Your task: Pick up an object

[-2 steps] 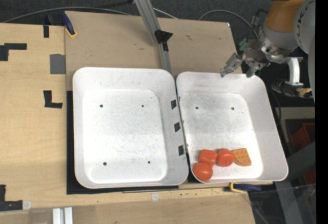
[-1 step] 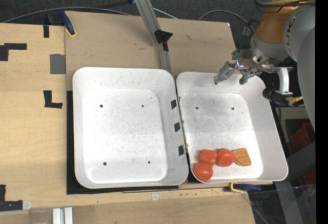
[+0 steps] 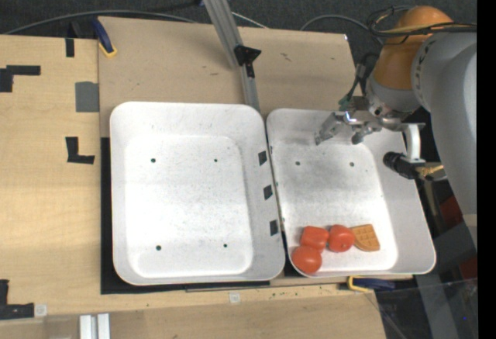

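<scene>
Nearest to you, at the near edge of the right bin [image 3: 403, 198], lie three red pieces [image 3: 319, 244] pressed together, and an orange cracker [image 3: 366, 237] touches them on their right. They sit in a tight cluster against the bin's near wall, so I judge that a finger has little free space between them; the cracker, at the end of the row, looks like the easier target.

Now look at the gripper [image 3: 339, 133]. It hangs over the far part of the right bin, well apart from the cluster. Its two fingers are spread and nothing is between them. This suits a moment before the descent: the arm [image 3: 403, 58] comes in from the bin's right side, and you must bring it toward the near wall first.

The left bin [image 3: 124, 174] touches the right bin along one side. A metal pole [image 3: 221, 12] rises behind the two bins.
</scene>
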Controlling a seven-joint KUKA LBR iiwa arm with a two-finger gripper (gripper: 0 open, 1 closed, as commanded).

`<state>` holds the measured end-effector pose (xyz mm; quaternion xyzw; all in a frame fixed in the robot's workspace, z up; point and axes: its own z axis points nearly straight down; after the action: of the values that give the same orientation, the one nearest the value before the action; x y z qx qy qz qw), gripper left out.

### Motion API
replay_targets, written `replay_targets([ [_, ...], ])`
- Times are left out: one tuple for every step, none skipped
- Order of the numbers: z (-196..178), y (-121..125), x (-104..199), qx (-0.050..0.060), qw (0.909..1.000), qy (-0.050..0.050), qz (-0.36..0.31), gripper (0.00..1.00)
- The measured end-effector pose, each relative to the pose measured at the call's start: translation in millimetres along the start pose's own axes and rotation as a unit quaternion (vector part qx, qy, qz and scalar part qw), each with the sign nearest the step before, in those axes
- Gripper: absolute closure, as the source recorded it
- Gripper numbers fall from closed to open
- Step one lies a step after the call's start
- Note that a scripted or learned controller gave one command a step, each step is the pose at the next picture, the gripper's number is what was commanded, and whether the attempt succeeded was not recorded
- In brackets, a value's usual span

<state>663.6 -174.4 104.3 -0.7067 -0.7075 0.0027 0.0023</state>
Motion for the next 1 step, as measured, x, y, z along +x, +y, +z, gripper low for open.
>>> replay_targets([
  [-14.7, 1.9, 0.7, -0.003, 1.0, -0.001, -0.001, 1.0],
])
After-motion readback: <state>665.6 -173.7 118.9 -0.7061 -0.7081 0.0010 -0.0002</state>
